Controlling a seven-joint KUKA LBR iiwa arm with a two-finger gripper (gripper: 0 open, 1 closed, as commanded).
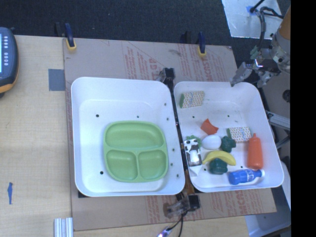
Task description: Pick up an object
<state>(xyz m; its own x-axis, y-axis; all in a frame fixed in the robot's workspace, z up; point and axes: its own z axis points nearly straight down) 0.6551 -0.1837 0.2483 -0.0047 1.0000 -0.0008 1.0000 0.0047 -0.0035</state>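
While gripper hovers at right bin's far corner, grip state unclear, banana lies well apart.

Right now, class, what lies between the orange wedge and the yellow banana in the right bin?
A white egg lies between the orange wedge and the banana, in the camera view.

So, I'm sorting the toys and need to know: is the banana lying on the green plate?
No, the banana lies in the right bin among other toys, while the green plate sits in the left bin.
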